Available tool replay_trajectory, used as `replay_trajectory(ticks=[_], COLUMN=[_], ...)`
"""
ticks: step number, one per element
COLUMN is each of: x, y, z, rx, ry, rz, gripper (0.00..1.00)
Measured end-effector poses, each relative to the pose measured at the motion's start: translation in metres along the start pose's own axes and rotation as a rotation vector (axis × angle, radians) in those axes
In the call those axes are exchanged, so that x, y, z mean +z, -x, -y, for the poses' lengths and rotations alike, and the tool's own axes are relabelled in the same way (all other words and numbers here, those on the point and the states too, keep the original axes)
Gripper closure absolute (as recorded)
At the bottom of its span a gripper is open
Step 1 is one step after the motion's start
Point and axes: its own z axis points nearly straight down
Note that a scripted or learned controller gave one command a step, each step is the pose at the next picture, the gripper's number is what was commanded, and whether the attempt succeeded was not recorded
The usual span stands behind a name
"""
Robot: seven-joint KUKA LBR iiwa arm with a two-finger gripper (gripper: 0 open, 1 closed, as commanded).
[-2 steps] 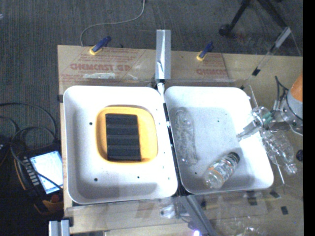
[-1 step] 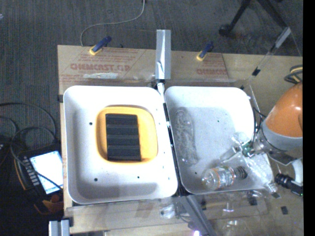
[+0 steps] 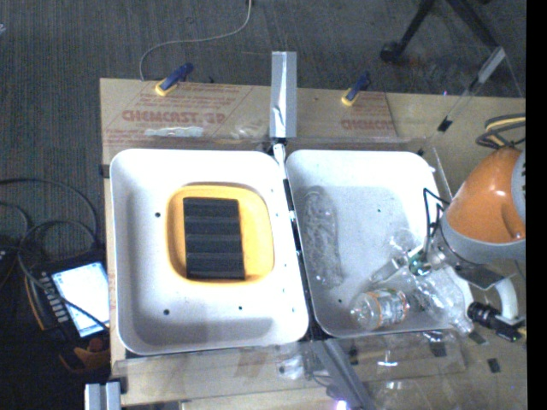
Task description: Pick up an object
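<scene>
A clear plastic bottle (image 3: 382,306) lies on its side near the front edge of the right bin (image 3: 359,182). A crumpled clear plastic wrapper (image 3: 322,236) stretches along that bin's left side. In the left bin (image 3: 137,229) sits a yellow dish-like object (image 3: 220,234) with a black ridged block in its middle. My gripper (image 3: 410,265) reaches in from the right and is low over the right bin's front right area, just above and right of the bottle. Clear plastic clutter around it blurs its outline.
The arm's orange band (image 3: 489,205) hangs over the right bin's right rim. The bins meet at a central ridge (image 3: 289,229). A cardboard sheet (image 3: 214,114) held by two clamps lies behind the bins. A tablet (image 3: 77,293) and cables rest on the floor at left.
</scene>
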Motion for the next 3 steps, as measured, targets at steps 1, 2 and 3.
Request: replay_trajectory(ticks=[1, 2, 3], x=[-0.004, -0.012, -0.065], y=[0.024, 0.023, -0.008], z=[-0.016, -0.017, -0.098], rx=[0.269, 0.267, 0.266], ry=[-0.019, -0.02, -0.019], rz=[-0.023, -0.024, -0.016], gripper=[0.0, 1.0, 1.0])
